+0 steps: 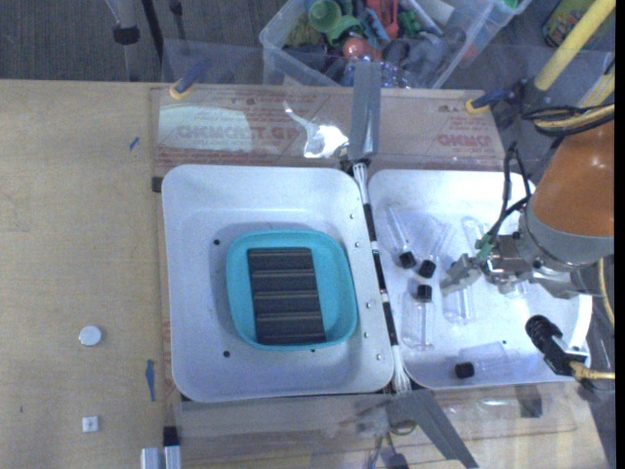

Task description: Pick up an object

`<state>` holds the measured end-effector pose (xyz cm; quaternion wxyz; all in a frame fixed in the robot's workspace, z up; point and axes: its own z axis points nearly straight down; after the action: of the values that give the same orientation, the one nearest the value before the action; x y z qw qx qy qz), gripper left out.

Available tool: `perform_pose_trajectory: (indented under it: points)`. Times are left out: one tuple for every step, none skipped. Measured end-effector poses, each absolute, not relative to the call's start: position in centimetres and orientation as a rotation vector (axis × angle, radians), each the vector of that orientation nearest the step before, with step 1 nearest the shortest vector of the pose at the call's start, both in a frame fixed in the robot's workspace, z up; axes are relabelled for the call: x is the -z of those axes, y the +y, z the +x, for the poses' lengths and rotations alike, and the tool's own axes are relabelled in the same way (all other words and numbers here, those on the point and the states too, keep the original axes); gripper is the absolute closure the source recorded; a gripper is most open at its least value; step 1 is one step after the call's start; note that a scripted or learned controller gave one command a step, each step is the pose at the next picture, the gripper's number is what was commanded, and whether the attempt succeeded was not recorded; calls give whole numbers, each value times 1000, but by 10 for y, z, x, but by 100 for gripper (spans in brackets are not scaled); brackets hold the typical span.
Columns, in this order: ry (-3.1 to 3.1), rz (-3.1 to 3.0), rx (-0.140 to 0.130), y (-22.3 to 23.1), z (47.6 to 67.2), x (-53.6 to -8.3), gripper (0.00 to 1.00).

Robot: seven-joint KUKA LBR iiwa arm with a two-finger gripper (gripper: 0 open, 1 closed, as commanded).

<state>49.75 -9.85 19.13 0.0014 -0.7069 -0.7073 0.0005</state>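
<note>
Left white bin [195, 262] has one teal square plastic dish [290, 286] with a dark ribbed insert. Right white bin [547, 360] holds four or so clear plastic vials with black caps [418, 306], scattered loose. Gripper [467, 270] hovers over them; can't tell its state.

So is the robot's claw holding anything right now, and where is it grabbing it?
It cannot be told. The end effector hangs low over clear plastic vials with black caps in the right white bin, but nothing shows clearly held.
</note>
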Motion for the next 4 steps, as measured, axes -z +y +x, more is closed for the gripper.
perform_pose_trajectory:
  points:
    - [-2224,-2230,9,-140,532,-88,0]
    - [-2224,-2235,13,-141,533,-99,100]
    - [-2185,-2260,0,-113,610,-234,100]
    - [-2162,-2284,1,-67,630,-219,100]
